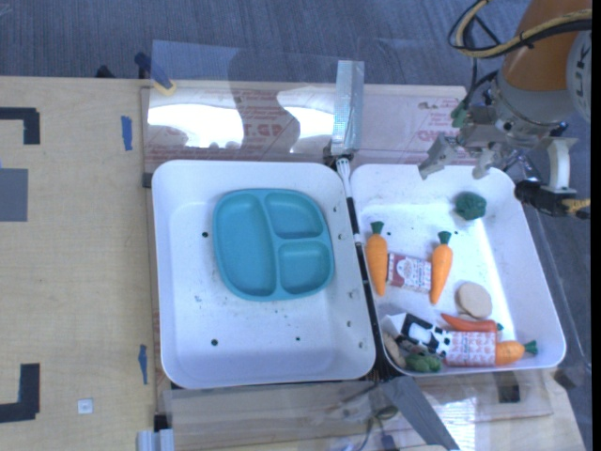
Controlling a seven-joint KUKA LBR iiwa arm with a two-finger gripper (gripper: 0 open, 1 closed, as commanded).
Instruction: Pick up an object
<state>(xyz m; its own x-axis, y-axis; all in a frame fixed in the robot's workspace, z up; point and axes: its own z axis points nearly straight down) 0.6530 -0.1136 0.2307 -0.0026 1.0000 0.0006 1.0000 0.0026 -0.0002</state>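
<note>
My gripper (459, 163) hangs over the far edge of the right bin (535, 280), fingers spread open with nothing between them. Just below and to its right lies a small green broccoli piece (470, 205). Further forward in the same bin are two orange carrots (377, 257) (439, 267) with a red-and-white carton (409, 272) between them. A tan round biscuit (474, 299), a red chili (468, 323), a second carton (470, 347), another carrot (512, 351) and a black-and-white toy (423, 333) crowd the near end.
The left bin (178, 280) holds a teal divided plate (274, 242). A clear upright panel (347, 106) stands behind the bins at their shared wall. Yellow cables (488, 12) loop off the arm at the top right.
</note>
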